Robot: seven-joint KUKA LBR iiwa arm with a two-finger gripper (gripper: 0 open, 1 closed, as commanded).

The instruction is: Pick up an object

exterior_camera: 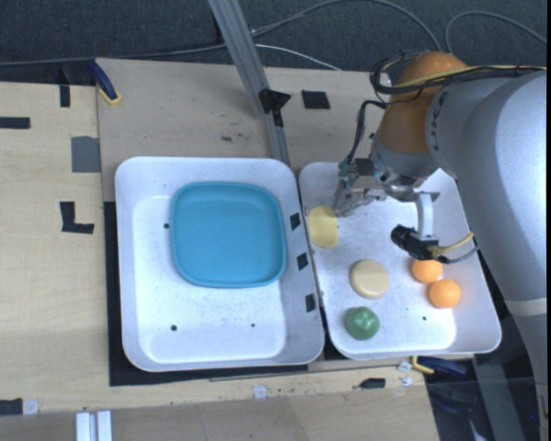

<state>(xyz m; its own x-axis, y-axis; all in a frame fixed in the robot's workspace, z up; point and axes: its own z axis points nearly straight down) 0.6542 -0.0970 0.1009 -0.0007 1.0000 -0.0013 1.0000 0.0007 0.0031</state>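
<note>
The claw (pixel 346 197) hangs low over the far left part of the right bin (pixel 459 338), just above and to the right of a pale yellow block (pixel 323 227) that lies against that bin's left wall; whether it touches the block I cannot tell, and whether the claw stands apart or together cannot be told either — it is too small and dark against the bin. Nothing shows between its tips. Nearer in the same bin lie a cream round piece (pixel 369 278), a green ball (pixel 361 322) at the near edge, and two orange balls (pixel 436 282) close together on the right. The left bin (pixel 138 246) holds a blue square plate (pixel 228 233). Both bins rest side by side on the wooden surface (pixel 37 274)
</note>
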